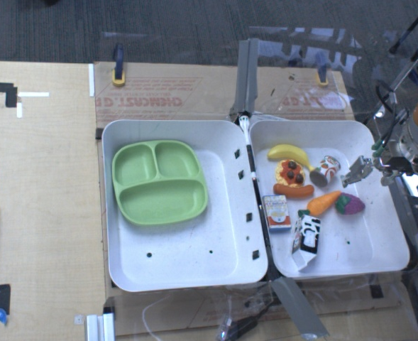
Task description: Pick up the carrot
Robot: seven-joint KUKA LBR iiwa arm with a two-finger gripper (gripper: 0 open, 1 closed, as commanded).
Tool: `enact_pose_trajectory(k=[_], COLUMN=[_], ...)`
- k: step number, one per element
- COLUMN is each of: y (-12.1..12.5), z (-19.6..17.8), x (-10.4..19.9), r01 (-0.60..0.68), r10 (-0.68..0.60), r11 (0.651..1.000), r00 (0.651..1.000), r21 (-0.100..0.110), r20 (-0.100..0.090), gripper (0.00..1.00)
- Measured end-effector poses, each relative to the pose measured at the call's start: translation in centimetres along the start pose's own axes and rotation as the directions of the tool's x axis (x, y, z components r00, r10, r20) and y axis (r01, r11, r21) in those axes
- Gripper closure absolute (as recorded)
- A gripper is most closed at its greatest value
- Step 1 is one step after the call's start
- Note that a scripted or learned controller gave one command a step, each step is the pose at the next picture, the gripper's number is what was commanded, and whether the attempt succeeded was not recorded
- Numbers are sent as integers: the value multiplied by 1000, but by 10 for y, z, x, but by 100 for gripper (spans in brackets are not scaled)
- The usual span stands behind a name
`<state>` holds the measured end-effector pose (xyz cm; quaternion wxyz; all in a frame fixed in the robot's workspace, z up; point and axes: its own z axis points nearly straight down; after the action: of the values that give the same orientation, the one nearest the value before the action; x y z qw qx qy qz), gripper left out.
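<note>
The orange carrot lies in the right bin, right of its middle, with its green end pointing up and right. A purple toy touches that end. My gripper hangs over the bin's right side, a little above and to the right of the carrot and apart from it. Nothing is seen held in it.
Around the carrot lie a small can, a pizza slice, a sausage, a banana, a small carton and a black-and-white carton. A green divided plate sits in the left bin.
</note>
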<state>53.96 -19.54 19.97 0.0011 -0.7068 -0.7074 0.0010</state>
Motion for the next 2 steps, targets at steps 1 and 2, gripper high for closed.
enact_pose_trajectory(k=[1, 2], y=[-13, -12], z=[91, 108], x=[12, 76], r01=[-18, -40], r10=[18, 40], r11=[1000, 999], r00=[1000, 999], r21=[-19, -2], r20=[7, 1], gripper=[0, 0])
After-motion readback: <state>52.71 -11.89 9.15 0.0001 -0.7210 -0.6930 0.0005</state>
